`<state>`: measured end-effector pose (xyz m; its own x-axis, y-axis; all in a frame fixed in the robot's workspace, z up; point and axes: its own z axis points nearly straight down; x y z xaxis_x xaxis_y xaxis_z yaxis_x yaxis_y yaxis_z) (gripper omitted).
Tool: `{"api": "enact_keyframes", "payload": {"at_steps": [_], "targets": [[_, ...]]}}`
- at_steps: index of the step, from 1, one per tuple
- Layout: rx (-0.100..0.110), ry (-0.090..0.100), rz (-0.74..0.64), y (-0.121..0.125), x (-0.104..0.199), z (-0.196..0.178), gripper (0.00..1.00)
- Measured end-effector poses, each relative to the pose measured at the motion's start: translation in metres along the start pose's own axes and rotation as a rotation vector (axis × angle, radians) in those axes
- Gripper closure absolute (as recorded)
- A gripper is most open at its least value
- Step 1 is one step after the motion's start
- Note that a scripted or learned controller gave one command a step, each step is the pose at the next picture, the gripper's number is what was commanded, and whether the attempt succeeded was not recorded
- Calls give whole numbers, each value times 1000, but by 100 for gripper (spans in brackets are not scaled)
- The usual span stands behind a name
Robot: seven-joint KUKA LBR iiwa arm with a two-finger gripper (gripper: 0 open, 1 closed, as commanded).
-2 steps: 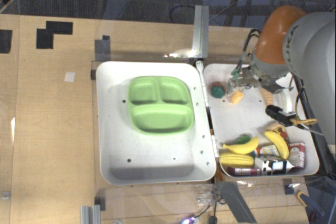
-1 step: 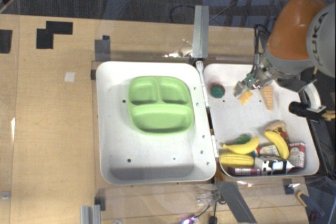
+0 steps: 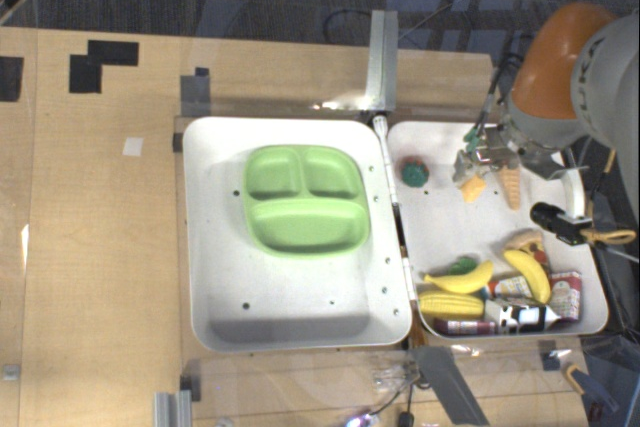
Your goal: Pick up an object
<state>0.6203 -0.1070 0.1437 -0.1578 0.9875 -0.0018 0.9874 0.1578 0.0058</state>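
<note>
Small yellow-orange chunk (image 3: 474, 188), lumpy and matte, resting on the right bin's (image 3: 440, 225) smooth white floor near its far edge. Just above it, metal two-finger gripper (image 3: 482, 155), touching or barely clear of the chunk; cannot tell whether jaws apart or together. Beside the chunk, a pale orange cone (image 3: 512, 186). Further left, a round dark-green ball (image 3: 414, 173). Along the near wall, a heap: glossy curved bananas (image 3: 528, 273), ridged yellow corn cob (image 3: 450, 304), dark bottle (image 3: 520, 318). In the left bin (image 3: 215, 315), a green plastic divided plate (image 3: 303, 197), three compartments, rounded corners.
</note>
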Motion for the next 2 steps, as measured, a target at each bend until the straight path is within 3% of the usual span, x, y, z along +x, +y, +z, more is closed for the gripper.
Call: {"api": "enact_keyframes", "payload": {"at_steps": [1,2], "targets": [[-1,2,29,9,74,-79,100],[-2,0,-194,-25,61,-135,100]]}}
